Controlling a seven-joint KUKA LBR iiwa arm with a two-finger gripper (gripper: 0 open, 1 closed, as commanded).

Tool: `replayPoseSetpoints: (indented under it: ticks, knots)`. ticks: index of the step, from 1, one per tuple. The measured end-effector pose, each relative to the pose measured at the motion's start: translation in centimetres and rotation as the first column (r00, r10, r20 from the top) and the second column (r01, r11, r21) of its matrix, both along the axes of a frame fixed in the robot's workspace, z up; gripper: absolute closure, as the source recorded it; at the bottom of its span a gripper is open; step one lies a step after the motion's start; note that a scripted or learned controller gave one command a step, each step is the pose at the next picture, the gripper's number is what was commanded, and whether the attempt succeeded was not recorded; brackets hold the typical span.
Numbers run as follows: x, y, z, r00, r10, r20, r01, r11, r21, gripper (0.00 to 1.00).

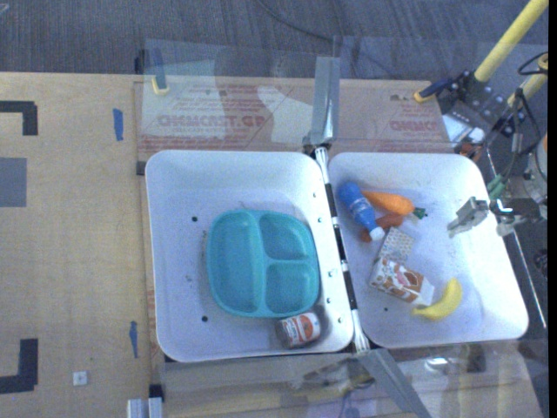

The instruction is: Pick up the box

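Two white bins sit side by side on the counter [70, 259]. The left bin [174, 190] holds a teal divided plate [263, 264] lying flat near its centre, and a small can [300, 329] on its side against the wall at 6 o'clock of the plate, just beside it.

The right bin [452, 181] holds four items. The box [399, 268], a small carton with a patterned end and a brown-and-white printed face, lies flat and tilted near the bin's centre. A blue bottle with a white cap [359, 207] lies at 11 o'clock of the box, close to the bin's left wall. An orange carrot [392, 204] lies at 12 o'clock of the box, touching or just beside the bottle. A yellow banana [444, 301] lies at 4 o'clock of the box, just beside its lower corner.

The gripper [468, 216] is seen over the right edge of the right bin, at 2 o'clock of the box and well apart from it. Nothing sits between its fingers; whether they are spread or closed cannot be told at this angle.
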State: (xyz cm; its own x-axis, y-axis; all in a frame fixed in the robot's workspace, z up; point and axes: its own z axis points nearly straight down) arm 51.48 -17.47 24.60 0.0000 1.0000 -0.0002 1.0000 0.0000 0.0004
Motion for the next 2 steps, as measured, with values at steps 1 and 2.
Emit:
replayPoseSetpoints:
  ticks: [1, 2]
  knots:
    - [2.4, 6.0, -10.9, 0.957, -0.289, -0.003, 0.289, 0.957, 0.001, 0.0]
    - [5.2, 7.5, -15.9, 0.979, -0.205, 0.0, 0.205, 0.979, 0.001, 0.0]
